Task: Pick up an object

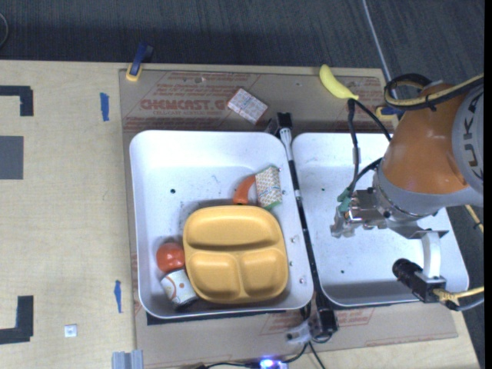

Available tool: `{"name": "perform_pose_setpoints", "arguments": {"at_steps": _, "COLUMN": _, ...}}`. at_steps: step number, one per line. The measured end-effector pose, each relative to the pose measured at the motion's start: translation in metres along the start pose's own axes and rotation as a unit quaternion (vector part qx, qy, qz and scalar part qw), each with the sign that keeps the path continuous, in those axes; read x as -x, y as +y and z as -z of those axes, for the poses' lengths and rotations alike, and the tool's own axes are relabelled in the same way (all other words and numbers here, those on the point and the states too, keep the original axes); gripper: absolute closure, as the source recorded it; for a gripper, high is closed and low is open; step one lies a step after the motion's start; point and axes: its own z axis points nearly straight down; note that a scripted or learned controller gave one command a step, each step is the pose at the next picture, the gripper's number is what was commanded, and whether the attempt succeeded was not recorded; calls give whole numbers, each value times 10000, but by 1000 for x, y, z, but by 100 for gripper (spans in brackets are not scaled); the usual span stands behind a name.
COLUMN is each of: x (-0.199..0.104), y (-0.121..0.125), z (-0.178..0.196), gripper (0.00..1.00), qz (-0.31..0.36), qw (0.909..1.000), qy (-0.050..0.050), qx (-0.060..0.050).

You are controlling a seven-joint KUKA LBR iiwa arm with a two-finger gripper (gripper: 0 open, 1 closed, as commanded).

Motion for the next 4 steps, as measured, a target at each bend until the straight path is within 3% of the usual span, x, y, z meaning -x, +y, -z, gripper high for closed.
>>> {"name": "perform_pose_setpoints", "arguments": {"at_steps": 1, "x": 56, "y": -1, "z": 4, "gripper": 100, "qz": -10, "qw": 10000, "qy": -14, "qx": 14}}
{"name": "perform_pose_setpoints", "arguments": {"at_steps": 2, "x": 11, "y": 0, "z": 5, "gripper": 100, "qz": 2, "qw": 10000, "qy": -5, "qx": 13}}
{"name": "perform_pose_setpoints", "arguments": {"at_steps": 3, "x": 10, "y": 0, "z": 0, "gripper": 100, "qz": -7, "qw": 10000, "qy": -4, "qx": 1}}
{"name": "perform_pose_setpoints", "arguments": {"at_steps": 4, "x": 85, "y": -1, "z": -15, "gripper": 100, "qz": -12, "qw": 10000, "qy": -6, "qx": -4}}
